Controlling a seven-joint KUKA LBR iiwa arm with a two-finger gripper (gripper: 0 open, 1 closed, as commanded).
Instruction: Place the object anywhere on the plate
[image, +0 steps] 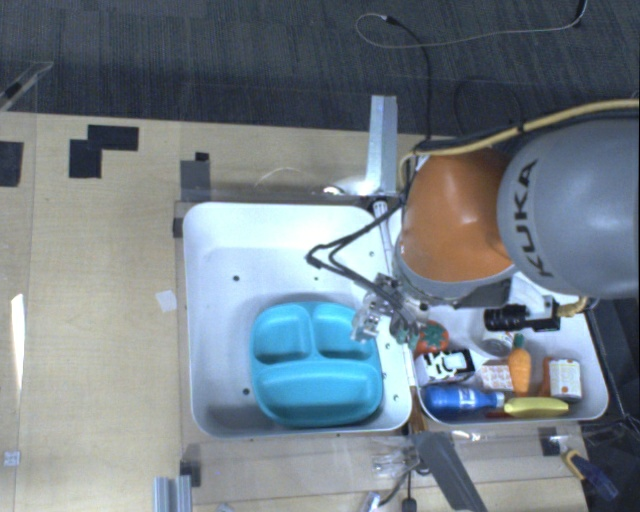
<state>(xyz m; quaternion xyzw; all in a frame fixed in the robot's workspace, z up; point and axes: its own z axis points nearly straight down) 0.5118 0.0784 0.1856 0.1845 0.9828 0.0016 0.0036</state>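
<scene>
Claw (372, 318) seen over the upper right corner of the blue plate (315, 362), in the left bin (215, 300). Grip state cannot be told; no object made out in it. Plate lies directly below-left.

The arm (575, 200) is a rounded grey shell lettered KUKA in black, with a glossy orange band (455, 225).
</scene>
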